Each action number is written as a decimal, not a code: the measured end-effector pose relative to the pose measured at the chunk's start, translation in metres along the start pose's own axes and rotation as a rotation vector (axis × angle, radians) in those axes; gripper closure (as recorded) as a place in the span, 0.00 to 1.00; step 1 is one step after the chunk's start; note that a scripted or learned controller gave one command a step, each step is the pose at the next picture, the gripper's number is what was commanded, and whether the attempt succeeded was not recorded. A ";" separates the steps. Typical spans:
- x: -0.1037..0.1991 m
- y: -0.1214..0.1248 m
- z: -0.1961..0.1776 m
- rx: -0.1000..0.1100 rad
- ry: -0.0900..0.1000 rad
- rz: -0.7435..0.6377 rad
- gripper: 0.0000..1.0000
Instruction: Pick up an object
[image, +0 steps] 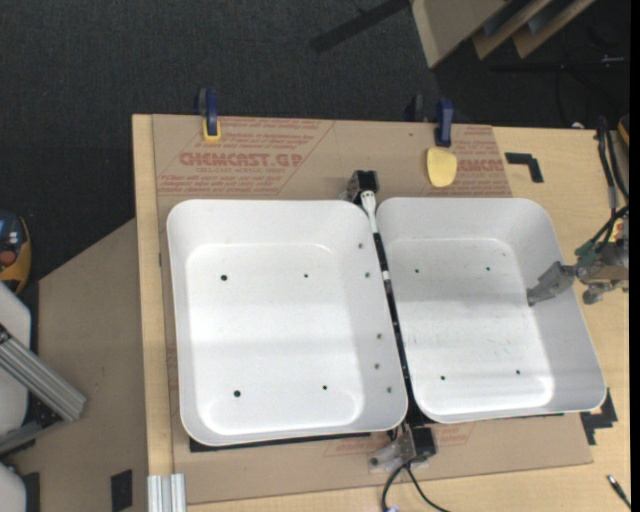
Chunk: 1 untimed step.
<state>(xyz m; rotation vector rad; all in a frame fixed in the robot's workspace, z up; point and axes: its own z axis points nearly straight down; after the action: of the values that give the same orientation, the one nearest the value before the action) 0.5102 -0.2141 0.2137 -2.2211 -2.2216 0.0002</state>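
Note:
Two shallow white bins sit side by side on a brown board. The left bin (190, 330) and the right bin (560, 340) both show bare white floors marked with a few small dark dots. A small pale yellow object (441, 167) lies on the board just behind the right bin, below a blue clamp.
Blue clamps (208, 106) (443, 117) hold the board's far edge. A grey bracket (548, 283) with cables (605, 262) touches the right bin's right rim. Black fittings sit between the bins at the back (362, 184) and front (410, 447). An aluminium rail (40, 380) lies at the left.

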 end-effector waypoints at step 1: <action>0.072 -0.012 -0.090 -0.010 0.000 -0.008 0.00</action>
<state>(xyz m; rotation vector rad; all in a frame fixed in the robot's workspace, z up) 0.4982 -0.1422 0.3037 -2.2171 -2.2360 -0.0114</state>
